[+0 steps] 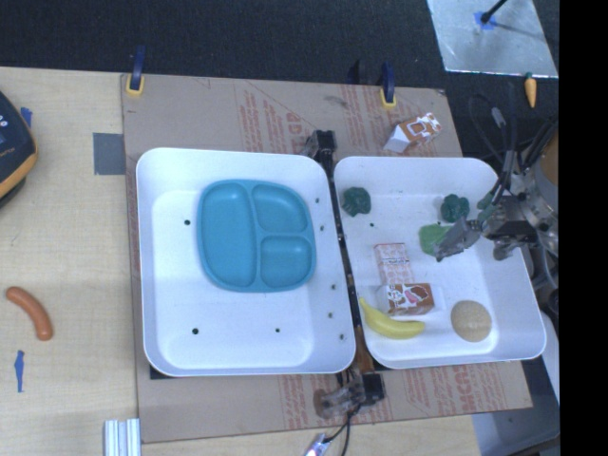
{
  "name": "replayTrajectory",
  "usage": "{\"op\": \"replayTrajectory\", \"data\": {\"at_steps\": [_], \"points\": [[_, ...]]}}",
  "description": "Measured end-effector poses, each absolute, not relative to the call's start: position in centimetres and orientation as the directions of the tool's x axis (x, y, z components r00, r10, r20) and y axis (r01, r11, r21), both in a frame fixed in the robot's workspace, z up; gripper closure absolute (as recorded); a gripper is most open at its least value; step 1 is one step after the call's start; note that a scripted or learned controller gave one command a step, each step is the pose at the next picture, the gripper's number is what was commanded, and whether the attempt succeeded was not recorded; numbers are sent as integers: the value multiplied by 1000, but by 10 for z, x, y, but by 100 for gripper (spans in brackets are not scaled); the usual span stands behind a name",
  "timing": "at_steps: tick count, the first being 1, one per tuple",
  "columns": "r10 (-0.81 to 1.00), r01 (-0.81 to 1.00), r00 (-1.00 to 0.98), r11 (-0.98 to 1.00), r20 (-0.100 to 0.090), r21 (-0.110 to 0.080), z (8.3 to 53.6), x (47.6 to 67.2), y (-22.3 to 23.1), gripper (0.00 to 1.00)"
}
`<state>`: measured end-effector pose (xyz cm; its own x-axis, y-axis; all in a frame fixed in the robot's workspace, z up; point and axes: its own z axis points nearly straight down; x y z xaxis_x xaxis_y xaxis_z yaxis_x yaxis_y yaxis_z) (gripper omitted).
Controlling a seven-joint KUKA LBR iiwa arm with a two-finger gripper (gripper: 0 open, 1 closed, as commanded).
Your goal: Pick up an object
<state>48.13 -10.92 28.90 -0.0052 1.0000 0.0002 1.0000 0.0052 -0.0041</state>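
Observation:
The right bin point(513, 345) holds several small items: a dark green piece point(356, 200) at its far left, another dark green piece point(454, 206), a lighter green piece point(432, 237), a tall carton point(391, 260), a brown-and-white carton point(411, 298), a banana point(388, 322) and a round beige roll point(470, 319). My gripper point(472, 235) hangs over the right side of this bin, right beside the lighter green piece and just below the second dark green one. The arm's body hides part of the bin's right wall. I see nothing clearly held.
The left bin point(161, 340) bears a blue divided plate point(256, 235). A small carton point(414, 131) lies on the cardboard behind the right bin. A sausage point(30, 312) and a black-and-yellow device point(11, 150) rest on the bench at far left.

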Motion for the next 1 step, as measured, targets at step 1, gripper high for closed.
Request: {"op": "replayTrajectory", "data": {"at_steps": [1], "points": [[1000,1000,-5,5,0,-4,135,486,-93,0]]}}
